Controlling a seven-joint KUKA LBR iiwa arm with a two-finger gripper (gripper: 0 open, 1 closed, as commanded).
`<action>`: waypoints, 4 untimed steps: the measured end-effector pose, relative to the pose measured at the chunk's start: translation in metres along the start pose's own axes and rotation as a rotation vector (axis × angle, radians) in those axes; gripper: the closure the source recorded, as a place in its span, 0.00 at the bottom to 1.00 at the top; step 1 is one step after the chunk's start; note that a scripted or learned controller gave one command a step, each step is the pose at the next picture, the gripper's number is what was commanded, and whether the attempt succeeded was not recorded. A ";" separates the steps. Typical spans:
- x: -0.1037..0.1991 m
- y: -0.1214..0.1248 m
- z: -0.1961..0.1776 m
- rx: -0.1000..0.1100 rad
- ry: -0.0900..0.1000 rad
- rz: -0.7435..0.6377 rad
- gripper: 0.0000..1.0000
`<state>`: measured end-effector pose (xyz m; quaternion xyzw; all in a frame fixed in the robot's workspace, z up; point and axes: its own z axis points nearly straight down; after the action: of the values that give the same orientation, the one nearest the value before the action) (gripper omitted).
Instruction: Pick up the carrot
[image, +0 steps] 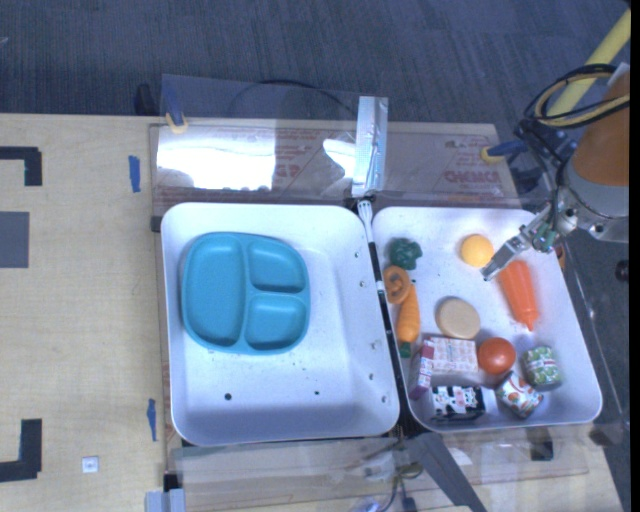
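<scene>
A: Where is the carrot?

B: The tapered orange carrot (520, 292) lies in the right white bin (580, 350), just below the two-finger gripper (520, 248).

A: Is it gripped?

B: I cannot tell how the gripper stands. A round yellow fruit (476, 249) sits just to its left; the blue divided plastic plate (243, 291) lies well apart, in the left white bin (330, 390).

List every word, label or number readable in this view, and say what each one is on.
None reads clearly.
Clear panel behind the bins: reddish print, too blurred to read.
Small box in the right bin: printed label, too small to read.
Black-and-white pack: pattern with no legible words.
Round green-patterned item: markings too small to read.
</scene>
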<state>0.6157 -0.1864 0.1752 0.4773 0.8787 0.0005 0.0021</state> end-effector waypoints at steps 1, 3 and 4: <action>0.014 -0.003 0.019 0.009 0.008 0.200 0.00; -0.013 0.050 0.091 0.011 0.007 0.179 0.00; -0.014 0.051 0.081 0.009 0.004 0.178 1.00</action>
<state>0.6660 -0.1705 0.0945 0.5534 0.8329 -0.0021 -0.0018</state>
